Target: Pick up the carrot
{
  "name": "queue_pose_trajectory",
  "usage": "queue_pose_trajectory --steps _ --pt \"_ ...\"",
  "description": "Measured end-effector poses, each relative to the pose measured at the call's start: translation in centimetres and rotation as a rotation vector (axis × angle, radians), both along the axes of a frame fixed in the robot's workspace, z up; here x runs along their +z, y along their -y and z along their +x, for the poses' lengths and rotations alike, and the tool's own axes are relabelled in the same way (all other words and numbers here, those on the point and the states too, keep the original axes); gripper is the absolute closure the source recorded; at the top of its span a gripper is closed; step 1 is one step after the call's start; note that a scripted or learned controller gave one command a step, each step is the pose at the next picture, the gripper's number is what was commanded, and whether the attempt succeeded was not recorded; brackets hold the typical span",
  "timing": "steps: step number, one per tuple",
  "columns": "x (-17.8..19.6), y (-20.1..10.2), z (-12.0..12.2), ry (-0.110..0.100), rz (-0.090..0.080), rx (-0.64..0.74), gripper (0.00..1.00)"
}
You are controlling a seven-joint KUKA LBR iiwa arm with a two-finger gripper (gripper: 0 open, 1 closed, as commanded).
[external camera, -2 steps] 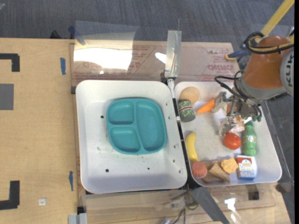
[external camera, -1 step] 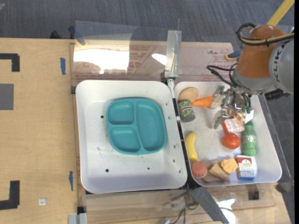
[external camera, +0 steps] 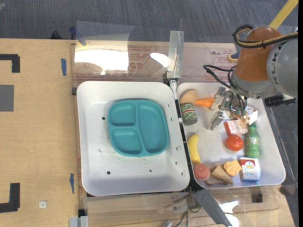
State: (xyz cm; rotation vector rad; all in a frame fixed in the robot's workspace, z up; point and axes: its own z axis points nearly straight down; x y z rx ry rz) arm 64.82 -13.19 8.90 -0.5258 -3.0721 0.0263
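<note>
Two bins sit side by side on the desk [external camera: 38, 126]. The left bin [external camera: 90, 141] holds a divided tray [external camera: 138, 127]. In the right bin [external camera: 274, 160], the carrot [external camera: 204, 102] lies at eleven o'clock (beside a can [external camera: 188, 113]), the banana [external camera: 193, 148] at eight.

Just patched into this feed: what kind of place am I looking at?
Probably a robot lab pick-and-place bench: two white bins, toy food like a carrot and banana, a teal divided tray, tape marks.

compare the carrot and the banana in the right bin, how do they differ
The carrot is orange and lies across the bin's far end, near the tool; the banana is yellow and lies lengthwise along the bin's left wall. The banana looks longer and curved; the carrot tapers. Both rest in the right bin.
</note>
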Motion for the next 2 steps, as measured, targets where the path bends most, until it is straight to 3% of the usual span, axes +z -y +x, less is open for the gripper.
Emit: queue_pose_trajectory --steps 1,2 --pt "0.0 -1.4 0.4 0.000 0.004 0.172 0.00" --pt "1.4 -2.1 1.4 0.042 0.006 0.178 1.00"
